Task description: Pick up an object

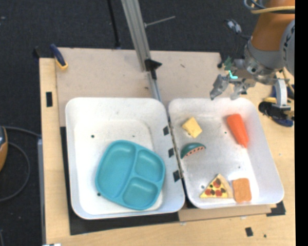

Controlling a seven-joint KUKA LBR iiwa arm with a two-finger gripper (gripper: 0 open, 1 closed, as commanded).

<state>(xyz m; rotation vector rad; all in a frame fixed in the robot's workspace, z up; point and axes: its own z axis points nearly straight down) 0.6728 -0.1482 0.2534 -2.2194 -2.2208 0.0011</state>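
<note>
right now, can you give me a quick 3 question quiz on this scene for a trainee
1. True or false: the teal plate lies in the same bin as the carrot.
2. Which item lies nearest the divide between the bins? A) pizza slice B) watermelon slice C) toast
3. Fill in: the gripper hangs over the right bin's ___ edge.

Key: 1 false; 2 B; 3 far (top in the view).

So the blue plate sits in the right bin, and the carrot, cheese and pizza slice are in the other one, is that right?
Not quite. The camera view shows the blue plate in the left bin, not the right one. The carrot, cheese and pizza slice lie in the other bin, the right one.
</note>
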